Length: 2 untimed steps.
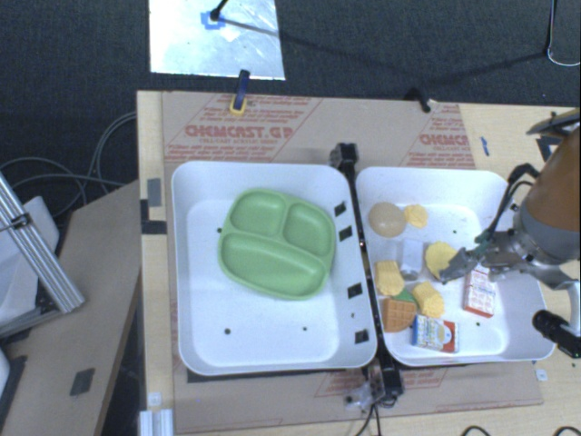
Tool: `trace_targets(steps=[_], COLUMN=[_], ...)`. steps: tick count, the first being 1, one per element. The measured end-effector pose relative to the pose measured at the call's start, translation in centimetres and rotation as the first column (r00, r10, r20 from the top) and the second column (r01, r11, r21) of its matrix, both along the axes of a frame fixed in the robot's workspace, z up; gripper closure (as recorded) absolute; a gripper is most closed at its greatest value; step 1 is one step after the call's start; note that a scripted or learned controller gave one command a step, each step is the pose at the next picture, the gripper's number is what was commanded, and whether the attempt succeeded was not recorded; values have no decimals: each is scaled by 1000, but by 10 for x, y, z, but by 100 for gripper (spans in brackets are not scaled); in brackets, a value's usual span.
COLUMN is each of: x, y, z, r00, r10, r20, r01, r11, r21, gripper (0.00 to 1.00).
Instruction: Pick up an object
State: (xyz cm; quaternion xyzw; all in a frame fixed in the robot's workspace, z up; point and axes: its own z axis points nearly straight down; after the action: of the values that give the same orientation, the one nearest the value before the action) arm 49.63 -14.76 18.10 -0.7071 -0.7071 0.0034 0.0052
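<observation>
The right white bin [490, 189] holds several toy food items. Among them are a beige round piece [387, 218], a small yellow piece [416, 215], a yellow lump [438, 254], a yellow block [390, 278], a brown waffle [398, 314], a blue and white carton [434, 333] and a red and white packet [479, 293]. My gripper [456, 263] reaches in from the right, low over the bin. It sits at the right edge of the yellow lump, just left of the packet.
The left white bin [200, 334] holds a green divided plate [277, 242]. A black divider [356, 243] runs between the bins. The arm's body [554, 216] covers the right bin's right rim. Cardboard [300, 125] lies under both bins.
</observation>
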Motion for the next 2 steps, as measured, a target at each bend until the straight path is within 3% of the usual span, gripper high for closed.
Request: trace_targets(steps=[1,2], x=[3,13], y=[0,-3], z=[6,-46], r00=[1000,1000], r10=[3,1], r20=[13,9], r01=[-3,-1], r11=[1000,1000], r21=[-3,-1], gripper=[0,0])
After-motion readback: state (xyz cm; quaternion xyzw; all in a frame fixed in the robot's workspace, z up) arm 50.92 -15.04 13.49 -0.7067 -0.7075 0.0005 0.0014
